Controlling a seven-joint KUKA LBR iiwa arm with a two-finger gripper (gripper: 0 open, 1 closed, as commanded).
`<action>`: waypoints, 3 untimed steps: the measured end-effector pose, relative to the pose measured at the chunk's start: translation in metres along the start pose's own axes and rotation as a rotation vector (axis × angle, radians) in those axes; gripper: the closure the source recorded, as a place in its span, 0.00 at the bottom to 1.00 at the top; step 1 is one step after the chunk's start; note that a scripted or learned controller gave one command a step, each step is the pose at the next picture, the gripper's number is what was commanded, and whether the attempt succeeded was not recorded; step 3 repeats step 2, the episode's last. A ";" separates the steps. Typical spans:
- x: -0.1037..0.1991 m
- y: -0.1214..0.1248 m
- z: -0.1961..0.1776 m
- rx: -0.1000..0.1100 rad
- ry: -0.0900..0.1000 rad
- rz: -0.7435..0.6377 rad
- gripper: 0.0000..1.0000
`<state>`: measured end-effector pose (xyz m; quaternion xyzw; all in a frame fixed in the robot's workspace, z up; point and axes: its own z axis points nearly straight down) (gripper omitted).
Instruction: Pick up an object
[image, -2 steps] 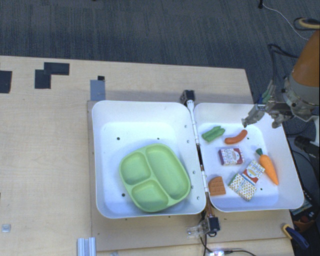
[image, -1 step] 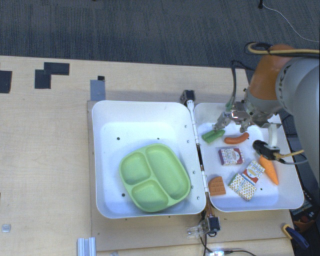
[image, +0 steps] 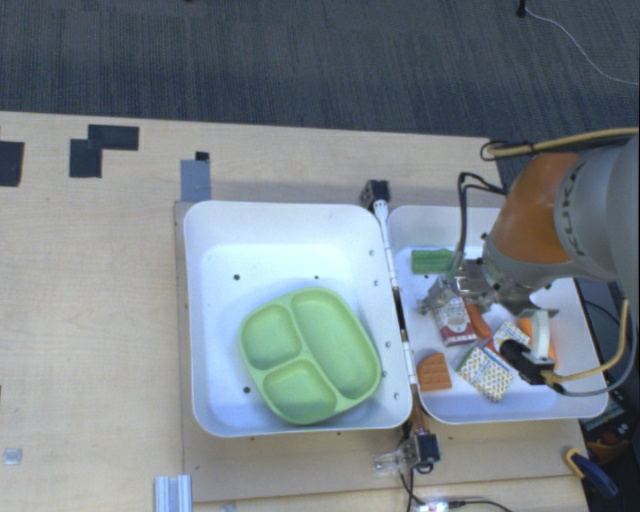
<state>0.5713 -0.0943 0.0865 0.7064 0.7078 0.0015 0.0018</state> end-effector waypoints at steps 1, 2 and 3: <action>0.000 0.002 -0.011 -0.005 0.000 -0.001 1.00; 0.055 -0.068 -0.106 0.002 0.001 -0.002 1.00; 0.055 -0.068 -0.106 0.002 0.001 -0.002 1.00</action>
